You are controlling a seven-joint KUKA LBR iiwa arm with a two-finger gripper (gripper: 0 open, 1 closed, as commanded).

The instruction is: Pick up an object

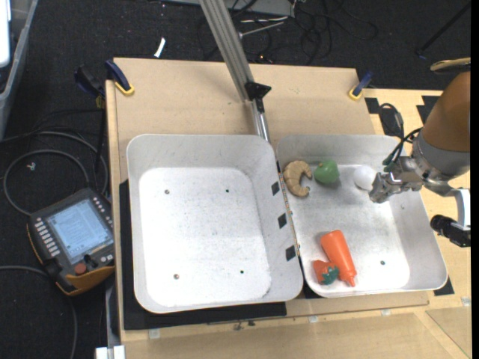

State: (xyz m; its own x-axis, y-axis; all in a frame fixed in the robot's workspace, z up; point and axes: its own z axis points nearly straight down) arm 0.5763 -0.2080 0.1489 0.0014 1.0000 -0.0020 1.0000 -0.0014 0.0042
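Observation:
The right bin (404, 223) holds four things. A tan croissant-shaped toy (298, 178) lies at its far left, with a green round toy (326, 173) just right of it. A white egg-like object (363, 176) rests further right. An orange carrot toy (338, 256) with a green and red end lies near the bin's front. My gripper (380, 191) hangs low over the bin's right part, right beside the white object and slightly in front of it. I see nothing held between its fingers.
The left bin (150, 163) stands beside the right one. A grey metal pole (228, 40) slants from the top down to the bins' shared back edge. A teach pendant (71, 234) lies off the bench to the left.

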